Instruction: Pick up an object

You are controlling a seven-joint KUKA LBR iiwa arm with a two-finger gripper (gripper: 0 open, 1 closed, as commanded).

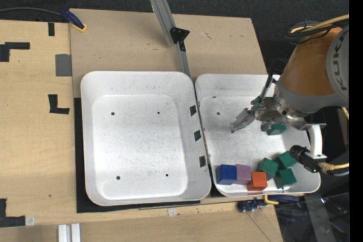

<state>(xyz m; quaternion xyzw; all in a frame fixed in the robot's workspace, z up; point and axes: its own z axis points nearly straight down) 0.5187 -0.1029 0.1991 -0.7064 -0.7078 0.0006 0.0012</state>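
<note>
Altogether six blocks are lying along the right bin's (227,83) near edge: three green blocks (278,170), one blue block (227,173), one purple block (243,173), one orange block (258,179); gripper (245,121) is hovering, fingers apart, gripping nothing

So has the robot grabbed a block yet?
Not yet. Done: the gripper is over the right bin. Nothing shows between its fingers. Left to do: reach the blue block, orange block or green blocks lying near the bin's front edge, and lift one.
</note>
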